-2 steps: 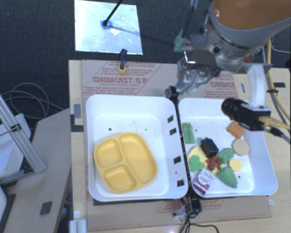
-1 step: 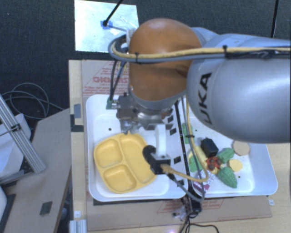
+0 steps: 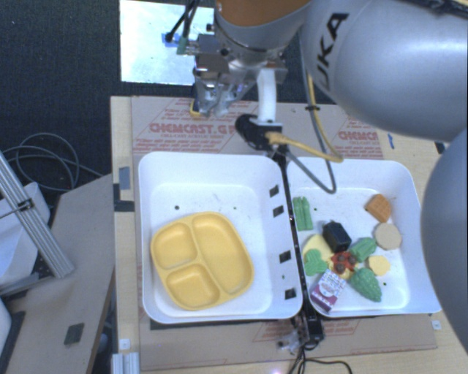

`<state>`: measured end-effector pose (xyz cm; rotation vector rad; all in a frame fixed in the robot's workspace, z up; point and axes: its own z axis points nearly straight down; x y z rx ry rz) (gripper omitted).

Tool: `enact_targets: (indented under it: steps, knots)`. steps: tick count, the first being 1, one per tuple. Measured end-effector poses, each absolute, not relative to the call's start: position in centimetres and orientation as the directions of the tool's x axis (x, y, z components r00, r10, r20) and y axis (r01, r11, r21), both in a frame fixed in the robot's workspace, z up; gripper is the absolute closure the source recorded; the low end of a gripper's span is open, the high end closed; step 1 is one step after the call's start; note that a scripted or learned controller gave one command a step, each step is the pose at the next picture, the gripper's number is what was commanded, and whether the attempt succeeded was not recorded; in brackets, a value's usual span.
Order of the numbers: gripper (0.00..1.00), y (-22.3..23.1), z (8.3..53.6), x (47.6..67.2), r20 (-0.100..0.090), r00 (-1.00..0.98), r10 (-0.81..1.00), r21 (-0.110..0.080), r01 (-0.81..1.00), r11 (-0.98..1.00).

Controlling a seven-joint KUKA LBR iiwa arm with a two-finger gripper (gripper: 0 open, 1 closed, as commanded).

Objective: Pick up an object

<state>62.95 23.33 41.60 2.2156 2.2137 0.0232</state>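
Overhead, the grey arm (image 3: 380, 66) with its orange band (image 3: 259, 11) reached in from the right and filled the far right part of the view. Its hand (image 3: 212, 98) hung past the far edge of the two bins, above the cardboard sheet (image 3: 183, 128) with red print that lay on the desk (image 3: 88, 219). The metal parts of the hand were blurred, and I cannot tell if it was open or closed; nothing could be seen in it.

The left bin (image 3: 157, 175) carried a yellow tray (image 3: 201, 259) with three compartments, which lay a little turned, near the middle of that bin. The right bin (image 3: 398, 182) carried all the small objects, and they were gathered in its near half. A green ribbed piece (image 3: 302, 213) lay close to the wall between the bins. A black block (image 3: 336, 235) rested partly on a pale yellow piece (image 3: 316, 243), and just beside them were a green leafy toy (image 3: 316, 261) and a small red object (image 3: 341, 261). An orange-brown block (image 3: 379, 207) lay far to the right, and a beige round piece (image 3: 387, 236) was just near of it. A small yellow piece (image 3: 379, 264) and a green bumpy toy (image 3: 368, 285) lay nearer to the front wall. A purple and white packet (image 3: 327, 288) lay at the near edge, close to the dividing wall.

A yellow cable (image 3: 311, 150) and a grey one ran from the arm over the far part of the right bin.
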Motion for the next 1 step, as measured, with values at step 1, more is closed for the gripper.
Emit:
enact_targets:
  steps: [1]
  knots:
    - [1.0,23.44,54.51,59.43,0.007,-0.006,1.0,0.016,1.0,0.005]
